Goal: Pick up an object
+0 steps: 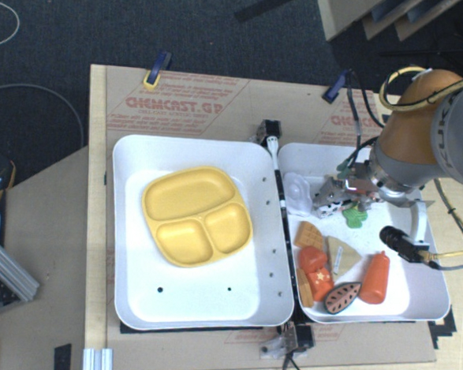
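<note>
Grey and orange, the arm point(425, 130) enters from the right and covers the upper right corner of the right bin point(437, 301). Its gripper point(343, 194) sits low over that bin's upper middle, among small cluttered shapes: a green piece point(355, 217) just below it and a black-and-white speckled bit point(328, 200) at its left. Whether the fingers are clenched or released cannot be told, since the wrist and these bits blur together, and nothing can be seen held between them. A clear, glassy item point(296, 191) lies near the bin's left wall, hard to make out against the white.

Lower in the right bin, 5 things crowd together: a tan waffle-like wedge point(309, 235), a red block point(315, 273), a pale beige wedge point(343, 256), a dark speckled oval point(342, 296) and an orange-red carrot shape point(375, 278). The red block touches the waffle wedge, and the oval lies against the bin's lower edge. A black cable end point(398, 242) hangs over the right side, above the carrot shape.

The left bin point(129, 292) holds only a yellow 3-part tray point(196, 215), set toward its upper middle, with bare white floor along the bottom and left. The 2 bins touch along a dark seam. Both rest on a brown board point(182, 102) on the desk, clamped at its top edge by a yellow-and-blue clip point(155, 70) and a blue clip point(337, 86).
</note>
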